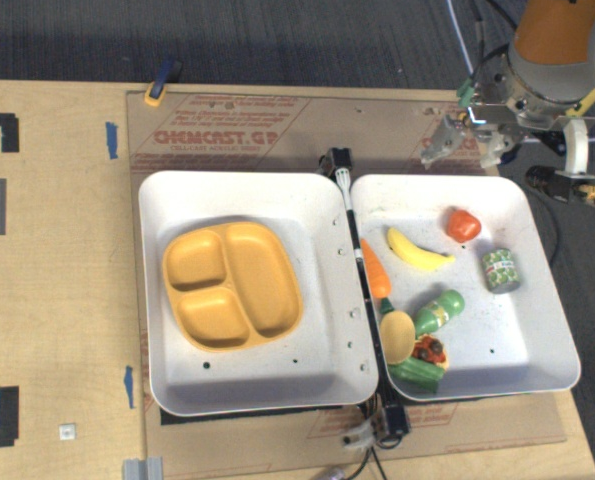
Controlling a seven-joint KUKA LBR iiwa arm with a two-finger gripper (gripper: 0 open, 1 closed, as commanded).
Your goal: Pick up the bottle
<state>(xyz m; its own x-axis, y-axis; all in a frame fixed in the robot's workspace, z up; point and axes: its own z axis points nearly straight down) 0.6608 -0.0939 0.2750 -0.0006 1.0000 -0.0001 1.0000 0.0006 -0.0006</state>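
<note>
Gripper (467, 140) hangs beyond bins, unladen.

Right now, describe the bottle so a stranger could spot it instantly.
Look in the right-hand bin, the one holding the toys rather than the yellow tray. Just below its middle lies the bottle, tilted, beside a yellow spoon-like piece. It is the green item with a pale band around it.

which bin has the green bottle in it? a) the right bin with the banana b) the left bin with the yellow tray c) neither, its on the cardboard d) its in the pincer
a, the green bottle lies in the right bin, below the banana, while the pincer hangs above the bin's far edge, well away from it.
</note>
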